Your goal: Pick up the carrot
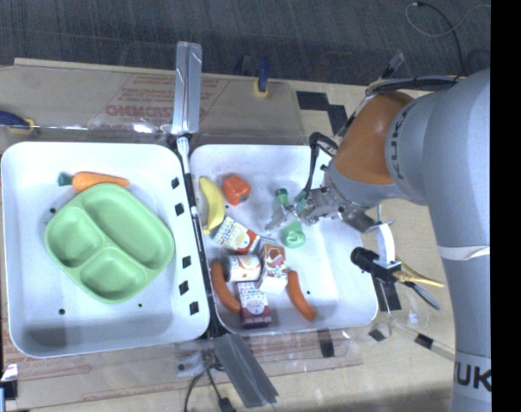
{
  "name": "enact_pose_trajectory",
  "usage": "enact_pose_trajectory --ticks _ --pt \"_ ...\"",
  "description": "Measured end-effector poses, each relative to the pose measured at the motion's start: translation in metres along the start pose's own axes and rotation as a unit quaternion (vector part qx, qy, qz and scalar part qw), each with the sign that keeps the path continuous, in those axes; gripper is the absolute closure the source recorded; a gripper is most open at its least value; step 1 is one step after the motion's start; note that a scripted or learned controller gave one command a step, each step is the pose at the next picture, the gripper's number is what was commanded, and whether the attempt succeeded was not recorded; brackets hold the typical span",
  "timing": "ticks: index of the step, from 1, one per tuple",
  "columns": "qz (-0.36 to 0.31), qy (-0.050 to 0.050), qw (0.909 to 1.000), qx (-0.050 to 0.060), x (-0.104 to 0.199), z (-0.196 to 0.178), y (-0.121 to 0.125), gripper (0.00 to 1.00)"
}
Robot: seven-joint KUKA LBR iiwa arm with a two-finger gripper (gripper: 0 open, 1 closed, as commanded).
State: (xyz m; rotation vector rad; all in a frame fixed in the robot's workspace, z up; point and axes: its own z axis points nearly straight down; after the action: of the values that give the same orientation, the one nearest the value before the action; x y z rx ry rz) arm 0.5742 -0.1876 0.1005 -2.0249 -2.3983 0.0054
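Right bin [346, 303] — end effector [296, 213] above — carrot [101, 179] apart.

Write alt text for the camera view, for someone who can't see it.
A grey robot arm's hand hovers in the right bin over toy food, while the carrot lies in the left bin beside a green divided plate.

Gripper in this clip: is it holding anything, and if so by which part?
Cannot be told. The gripper is low in the right bin among small green items, far from the carrot, which lies in the left bin beside the green plate.
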Motion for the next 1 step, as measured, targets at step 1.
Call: enact_pose_trajectory --ticks 1 --pt "-0.083 0.000 0.9966 -0.002 0.0523 -0.0872 0.0494 0.00"
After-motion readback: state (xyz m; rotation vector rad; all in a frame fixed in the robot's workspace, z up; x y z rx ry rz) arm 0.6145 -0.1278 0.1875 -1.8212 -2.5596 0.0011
